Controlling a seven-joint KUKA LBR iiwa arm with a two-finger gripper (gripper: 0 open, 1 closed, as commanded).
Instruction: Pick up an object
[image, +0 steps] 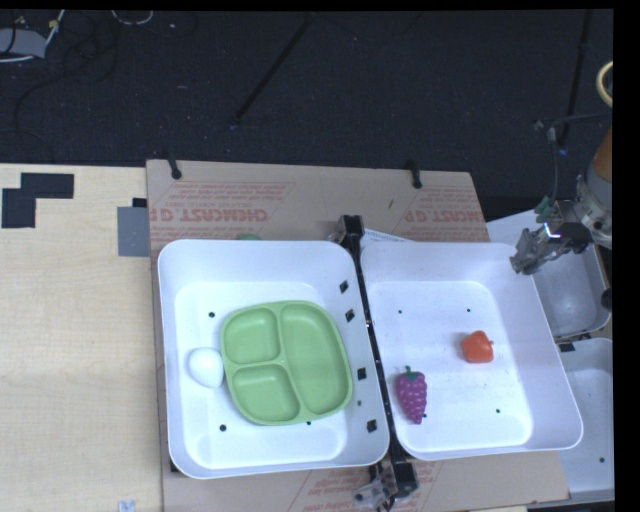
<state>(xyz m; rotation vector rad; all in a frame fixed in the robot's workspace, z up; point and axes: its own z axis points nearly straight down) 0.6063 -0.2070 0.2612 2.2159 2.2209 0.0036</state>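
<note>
Light falls evenly from above, bright on the two white bins (190, 300) in the middle of the frame, whose floors come close to washing out. Shadows are soft and short: a faint one hugs the lower edge of the green divided plate (285, 360), and small ones sit under the purple grapes (411, 393) and the orange piece (478, 347). The upper part of the frame is dim, the dark floor (300, 80) there nearly black, its cables barely legible. The pale counter (70, 340) at the left is evenly lit, without glare. The picture is slightly soft and grainy overall; the hand (535, 250) at the right edge looks blurred, its details hard to read.
</note>
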